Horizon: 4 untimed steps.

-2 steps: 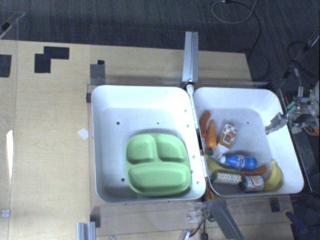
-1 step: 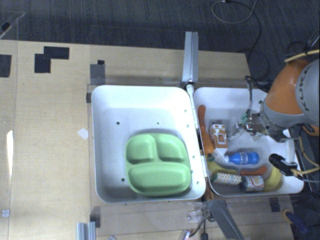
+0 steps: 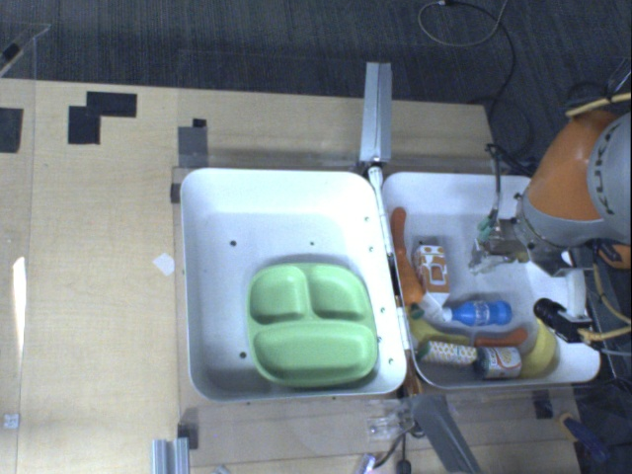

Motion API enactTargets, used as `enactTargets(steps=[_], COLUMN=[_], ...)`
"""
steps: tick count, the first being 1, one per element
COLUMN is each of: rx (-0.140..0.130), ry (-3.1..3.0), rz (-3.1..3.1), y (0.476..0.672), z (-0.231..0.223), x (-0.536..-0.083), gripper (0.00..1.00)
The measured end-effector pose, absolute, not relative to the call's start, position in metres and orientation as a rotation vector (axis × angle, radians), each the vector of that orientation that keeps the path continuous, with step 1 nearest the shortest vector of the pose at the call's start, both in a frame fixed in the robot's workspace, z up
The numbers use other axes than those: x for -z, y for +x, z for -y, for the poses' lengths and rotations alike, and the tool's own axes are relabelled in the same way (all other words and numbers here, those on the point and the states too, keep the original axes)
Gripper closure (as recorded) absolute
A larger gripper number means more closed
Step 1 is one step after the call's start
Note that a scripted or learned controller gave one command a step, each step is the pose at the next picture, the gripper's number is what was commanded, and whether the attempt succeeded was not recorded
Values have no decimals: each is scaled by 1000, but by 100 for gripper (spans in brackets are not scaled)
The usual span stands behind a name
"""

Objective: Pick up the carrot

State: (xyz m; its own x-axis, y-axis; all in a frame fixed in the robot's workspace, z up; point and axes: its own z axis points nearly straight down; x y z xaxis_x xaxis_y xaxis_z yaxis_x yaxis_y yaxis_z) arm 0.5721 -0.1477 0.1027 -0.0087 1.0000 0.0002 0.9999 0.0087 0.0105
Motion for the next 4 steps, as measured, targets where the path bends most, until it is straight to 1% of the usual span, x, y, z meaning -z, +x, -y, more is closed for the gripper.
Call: enactTargets(steps=[1,2,3,4], rx=[-5,-4,-8,-1], ry=[1694,1231,1221,781], rz=[-2633,-2876,-2867,-3032], y=[629,673,676,653], z=[206,195,194,205], x=[-88,-89,-104,-88], gripper=[100,100,100,100])
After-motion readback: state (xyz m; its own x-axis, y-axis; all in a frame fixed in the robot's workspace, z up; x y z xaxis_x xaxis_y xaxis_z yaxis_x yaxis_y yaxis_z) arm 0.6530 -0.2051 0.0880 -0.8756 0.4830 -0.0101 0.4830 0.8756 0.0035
